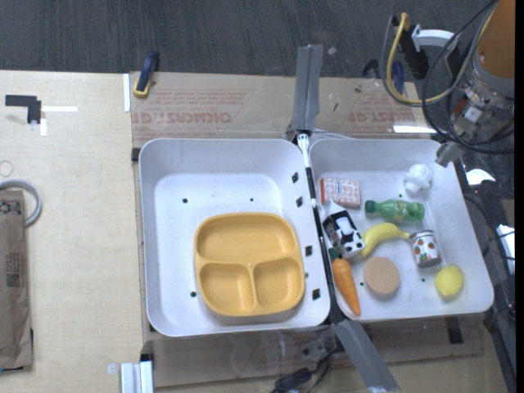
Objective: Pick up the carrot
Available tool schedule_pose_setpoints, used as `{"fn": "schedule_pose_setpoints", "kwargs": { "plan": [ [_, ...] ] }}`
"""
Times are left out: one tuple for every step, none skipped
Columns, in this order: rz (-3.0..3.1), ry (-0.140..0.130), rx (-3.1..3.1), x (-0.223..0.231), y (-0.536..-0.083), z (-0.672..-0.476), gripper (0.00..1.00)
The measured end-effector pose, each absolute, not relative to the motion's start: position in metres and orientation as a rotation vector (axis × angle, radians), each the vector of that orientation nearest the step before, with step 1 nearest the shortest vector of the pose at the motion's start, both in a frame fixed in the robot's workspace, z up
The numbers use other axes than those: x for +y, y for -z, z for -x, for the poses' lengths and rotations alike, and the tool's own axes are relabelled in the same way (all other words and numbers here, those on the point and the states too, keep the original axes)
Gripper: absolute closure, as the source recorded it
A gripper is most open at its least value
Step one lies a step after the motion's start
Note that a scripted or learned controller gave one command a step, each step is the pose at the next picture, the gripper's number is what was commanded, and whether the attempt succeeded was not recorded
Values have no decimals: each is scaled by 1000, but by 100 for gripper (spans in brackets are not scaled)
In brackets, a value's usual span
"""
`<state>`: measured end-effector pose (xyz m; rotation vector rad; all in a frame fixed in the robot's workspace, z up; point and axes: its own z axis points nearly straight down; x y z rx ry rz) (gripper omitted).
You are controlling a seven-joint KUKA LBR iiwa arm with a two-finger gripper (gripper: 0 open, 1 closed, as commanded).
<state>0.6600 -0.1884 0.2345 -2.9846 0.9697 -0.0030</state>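
While the arm [491, 64] hangs well up-right of the carrot [345, 286], can't tell its gripper state, banana [382, 237] just above the carrot.

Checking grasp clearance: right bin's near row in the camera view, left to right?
carrot → round tan disc → small can → lemon

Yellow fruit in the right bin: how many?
2. The banana lies mid-bin between the green bottle and the round cracker; the lemon sits near the bin's front right corner.
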Motion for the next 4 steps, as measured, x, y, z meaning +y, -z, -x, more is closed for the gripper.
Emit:
{"fn": "schedule_pose_setpoints", "kwargs": {
  "plan": [
    [3100,3,481,-188,-247,-660,100],
    [3121,4,314,-186,-252,-660,100],
    [3095,-6,500,-156,-224,-643,100],
    [3120,1,324,-153,-205,-659,100]
  ]
}}
